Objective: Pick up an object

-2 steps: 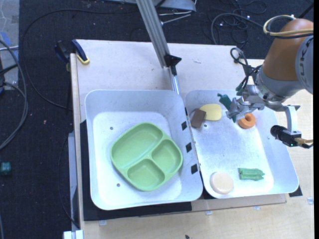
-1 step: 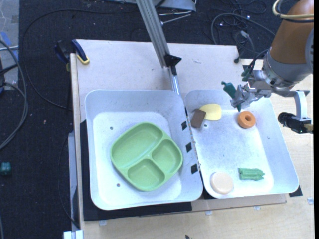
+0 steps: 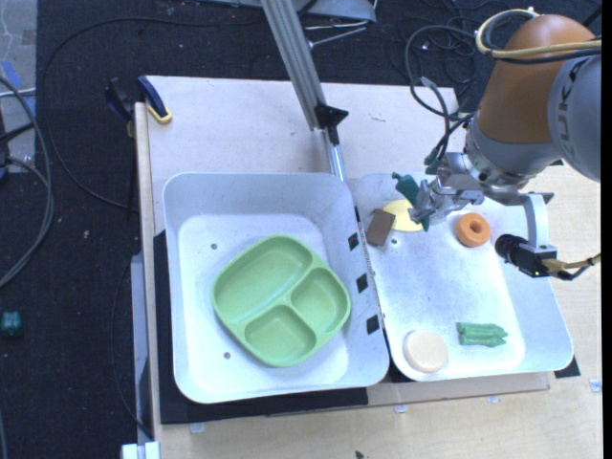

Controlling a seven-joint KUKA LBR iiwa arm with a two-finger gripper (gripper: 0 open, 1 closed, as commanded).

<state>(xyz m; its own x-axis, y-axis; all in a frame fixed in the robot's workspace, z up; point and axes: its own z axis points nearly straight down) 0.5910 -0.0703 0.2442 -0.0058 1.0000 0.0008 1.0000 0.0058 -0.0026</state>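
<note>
My gripper (image 3: pixel 426 206) hangs over the back of the right bin (image 3: pixel 449 285), its fingers down close to a yellow piece (image 3: pixel 403 217). A teal object (image 3: pixel 405 185) lies just behind the yellow piece, and a brown block (image 3: pixel 381 226) sits to its left. An orange ring (image 3: pixel 471 230) lies right of the gripper. Toward the front of the bin are a green object (image 3: pixel 481 334) and a cream round disc (image 3: pixel 425 350). Nothing is visibly caught between the fingers.
The left bin (image 3: pixel 191 218) holds a green divided plate (image 3: pixel 280 299). A slanted metal pole (image 3: pixel 298 51) crosses the back of the bench. Black clips (image 3: pixel 363 280) sit on the wall between the bins.
</note>
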